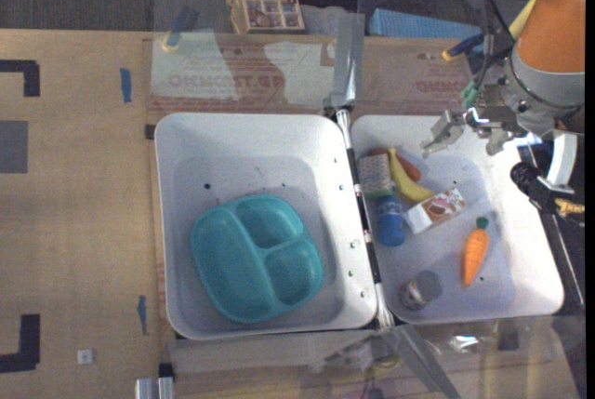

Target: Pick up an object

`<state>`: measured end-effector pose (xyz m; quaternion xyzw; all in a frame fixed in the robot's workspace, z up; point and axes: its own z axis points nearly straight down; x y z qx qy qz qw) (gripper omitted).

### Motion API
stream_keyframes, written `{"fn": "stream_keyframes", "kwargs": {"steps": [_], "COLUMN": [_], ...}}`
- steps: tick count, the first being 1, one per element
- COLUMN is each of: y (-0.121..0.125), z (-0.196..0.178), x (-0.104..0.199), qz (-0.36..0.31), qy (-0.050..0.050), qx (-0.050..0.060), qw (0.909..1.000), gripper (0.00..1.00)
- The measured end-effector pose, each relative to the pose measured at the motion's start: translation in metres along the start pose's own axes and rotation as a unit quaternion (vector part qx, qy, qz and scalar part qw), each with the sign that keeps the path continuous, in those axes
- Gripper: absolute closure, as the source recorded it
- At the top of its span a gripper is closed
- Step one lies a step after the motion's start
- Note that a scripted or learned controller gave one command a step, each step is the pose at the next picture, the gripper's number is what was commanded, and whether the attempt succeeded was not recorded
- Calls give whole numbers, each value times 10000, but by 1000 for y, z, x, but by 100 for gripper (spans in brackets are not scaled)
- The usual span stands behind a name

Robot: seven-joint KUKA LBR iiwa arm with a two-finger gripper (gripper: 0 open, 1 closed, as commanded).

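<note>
1. Nearest me, a grey metal cup (421,289) lies at the right bin's (535,290) front.
2. I see a toy carrot (475,255) just beyond it, then a small carton (435,210), banana (406,178) and blue bottle (390,222).
3. My pincer (471,132) hangs released over the far rim, grasping nothing.
4. A teal divided plate (257,257) sits in the left bin (177,202).

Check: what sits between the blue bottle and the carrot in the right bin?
In the camera view, a small red-and-white carton lies tilted between the blue bottle and the carrot, nearer the bottle; bare bin floor beyond it.

A light wooden bench (74,230) carries two shallow white bins side by side, the left bin (177,146) and the right bin (539,290), with blue tape strips (125,86) stuck to its surface
</note>
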<state>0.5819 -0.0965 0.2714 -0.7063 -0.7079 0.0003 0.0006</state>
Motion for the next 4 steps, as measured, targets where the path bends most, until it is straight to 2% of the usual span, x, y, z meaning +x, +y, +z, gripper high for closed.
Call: {"fn": "stream_keyframes", "kwargs": {"steps": [1,2,3,4], "y": [-45,-58,-58,-23], "z": [118,179,169,99], "x": [-44,-112,-114,-57], "qz": [-937,-1254,-1225,-448], "qy": [-4,1,-10,-9], "qx": [-11,-18,-37,-18], "qw": [9956,9921,9925,9990], "gripper": [0,0,100,100]}}
